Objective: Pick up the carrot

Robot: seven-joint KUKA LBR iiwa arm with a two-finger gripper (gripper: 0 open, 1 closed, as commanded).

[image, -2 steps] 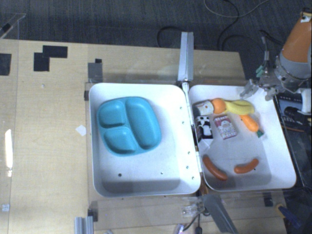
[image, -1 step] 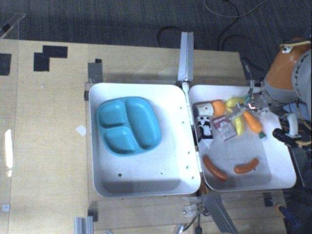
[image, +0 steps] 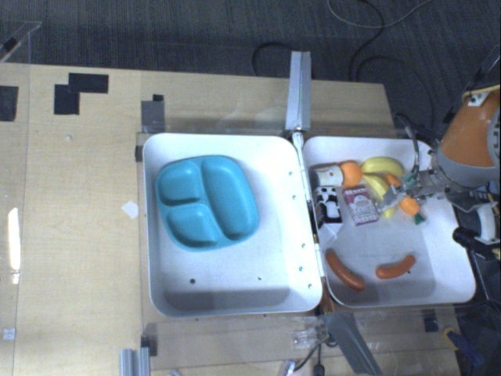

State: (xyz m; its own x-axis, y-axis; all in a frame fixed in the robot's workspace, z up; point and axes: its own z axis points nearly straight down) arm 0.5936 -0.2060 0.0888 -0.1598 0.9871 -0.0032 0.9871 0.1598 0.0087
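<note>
While the grey arm with its orange band (image: 470, 135) reaches in from the right, the claw (image: 413, 188) sits low over the upper right part of the right-hand shallow white bin (image: 446, 284); whether it is spread or pressed together cannot be told. The small orange carrot (image: 409, 204) lies right at the claw, just below it, and nothing shows it gripped. Just to the claw's left are two yellow bananas (image: 381, 174), with a round orange fruit (image: 351, 174) and a small pink-and-white packet (image: 360, 207) a little further left, and a black-and-white carton (image: 329, 194) beyond those by the bin's left wall. Below the claw, well apart, lie two reddish-brown sausages (image: 394, 267). Far to the left, in the other shallow white bin (image: 235, 292), rests a blue plastic divided plate (image: 207, 200) on the pale wooden worktop (image: 78, 233).
</note>
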